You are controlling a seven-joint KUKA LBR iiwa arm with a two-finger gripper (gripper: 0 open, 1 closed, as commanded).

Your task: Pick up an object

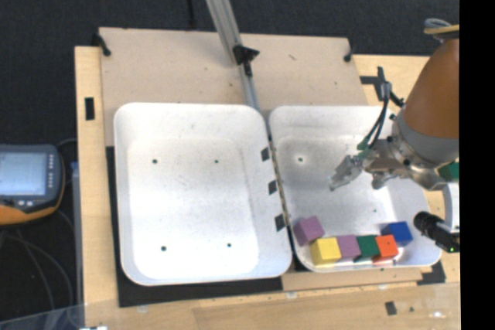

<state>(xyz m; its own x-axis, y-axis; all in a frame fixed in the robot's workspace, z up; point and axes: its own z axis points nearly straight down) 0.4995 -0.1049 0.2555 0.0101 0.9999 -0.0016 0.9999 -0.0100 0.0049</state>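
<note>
Left bin [193, 189]: floor bare, open to approach from above anywhere inside its walls.

Right bin [309, 143]: far half and middle of floor open. Near wall crowded: purple block [308, 229], yellow block [326, 250], a second purple block [349, 246], green block [366, 247], orange block [386, 246] and blue block [397, 232] sit touching or just beside one another, little side room between them.

Gripper [346, 172] and arm [433, 112] hang over the right bin's right side.

Slanted metal pole [220, 8] crosses the far edge above the seam between the bins.
</note>
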